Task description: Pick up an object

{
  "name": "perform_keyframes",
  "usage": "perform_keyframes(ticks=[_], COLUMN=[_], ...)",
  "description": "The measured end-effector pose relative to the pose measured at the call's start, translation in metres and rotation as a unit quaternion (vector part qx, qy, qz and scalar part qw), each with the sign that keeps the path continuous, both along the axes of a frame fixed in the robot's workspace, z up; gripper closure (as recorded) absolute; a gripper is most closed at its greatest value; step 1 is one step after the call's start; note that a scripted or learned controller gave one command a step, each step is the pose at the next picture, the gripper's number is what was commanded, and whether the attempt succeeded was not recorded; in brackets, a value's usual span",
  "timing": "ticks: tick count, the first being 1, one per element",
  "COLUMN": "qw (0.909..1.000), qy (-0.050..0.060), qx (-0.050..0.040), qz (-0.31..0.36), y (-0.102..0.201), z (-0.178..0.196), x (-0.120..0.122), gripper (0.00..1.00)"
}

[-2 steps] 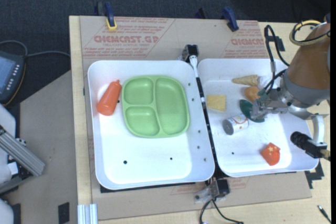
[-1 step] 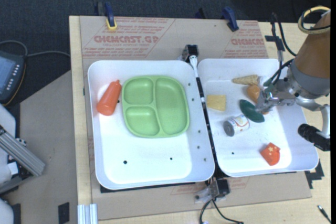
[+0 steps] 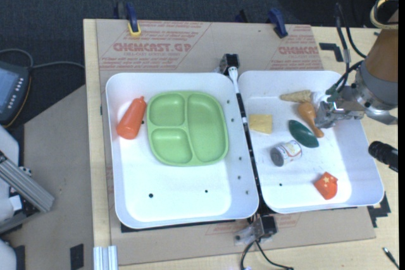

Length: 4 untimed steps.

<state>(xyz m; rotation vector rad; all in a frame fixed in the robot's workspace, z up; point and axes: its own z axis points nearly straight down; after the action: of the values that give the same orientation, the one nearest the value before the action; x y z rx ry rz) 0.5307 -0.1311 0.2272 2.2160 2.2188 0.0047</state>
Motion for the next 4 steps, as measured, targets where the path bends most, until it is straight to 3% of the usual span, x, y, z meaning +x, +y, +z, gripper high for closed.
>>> perform_keyframes(ticks=[1,3,4], qw=[1.0,1.0,1.0], qy=[0.001,0.001,0.004], qx=[0.0009,0.0009,0.0008], qz=[0.003,0.002,0.0], y=[0.044,0.137,0.137], z=[-0.001,-0.013,-0.011], x=[0.043,0.104,0.099], gripper=[1.0,1.0,1.0])
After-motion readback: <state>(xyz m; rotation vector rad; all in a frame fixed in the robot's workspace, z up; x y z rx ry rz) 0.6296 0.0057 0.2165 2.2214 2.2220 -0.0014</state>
